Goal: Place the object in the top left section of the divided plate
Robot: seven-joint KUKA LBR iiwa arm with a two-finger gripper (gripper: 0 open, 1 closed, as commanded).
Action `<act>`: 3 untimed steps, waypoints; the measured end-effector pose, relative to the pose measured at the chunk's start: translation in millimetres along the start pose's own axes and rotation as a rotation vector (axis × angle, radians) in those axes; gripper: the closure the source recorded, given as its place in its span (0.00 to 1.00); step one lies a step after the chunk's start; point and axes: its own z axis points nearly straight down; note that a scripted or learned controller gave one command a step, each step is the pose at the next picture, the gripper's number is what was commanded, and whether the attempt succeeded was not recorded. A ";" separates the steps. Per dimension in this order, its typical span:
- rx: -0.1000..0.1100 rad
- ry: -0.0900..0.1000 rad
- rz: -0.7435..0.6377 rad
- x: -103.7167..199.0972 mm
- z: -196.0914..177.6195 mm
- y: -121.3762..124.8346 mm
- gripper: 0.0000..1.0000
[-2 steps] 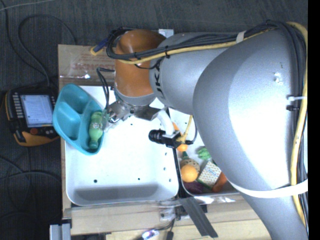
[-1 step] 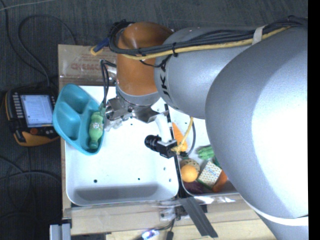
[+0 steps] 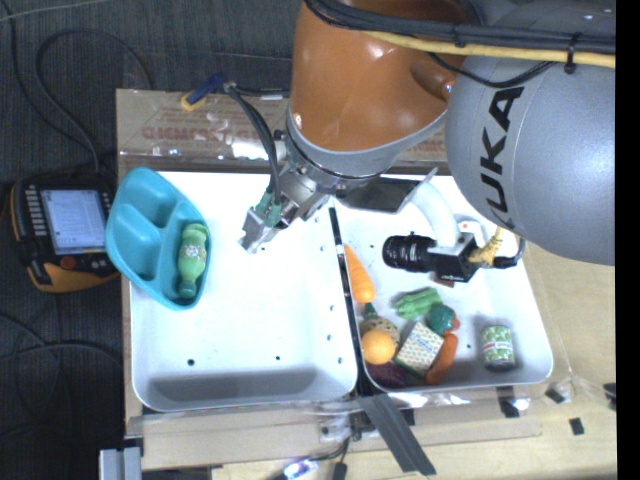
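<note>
Claw [image 3: 258, 230] is hovering beside the blue divided plate [image 3: 150, 238], its grip state untellable, and the green bottle [image 3: 191, 258] is possibly occupying the wrong section.

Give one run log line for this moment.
gripper: over left bin | green bottle: in blue divided plate, right section
</note>
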 end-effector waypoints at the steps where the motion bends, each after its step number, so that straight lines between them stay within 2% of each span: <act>1: 0.002 0.003 -0.311 -5.8 89.8 31.9 1.00; 2: -0.005 0.001 -0.586 30.0 290.6 13.5 1.00; 3: 0.000 0.004 -0.587 31.1 293.6 12.0 0.00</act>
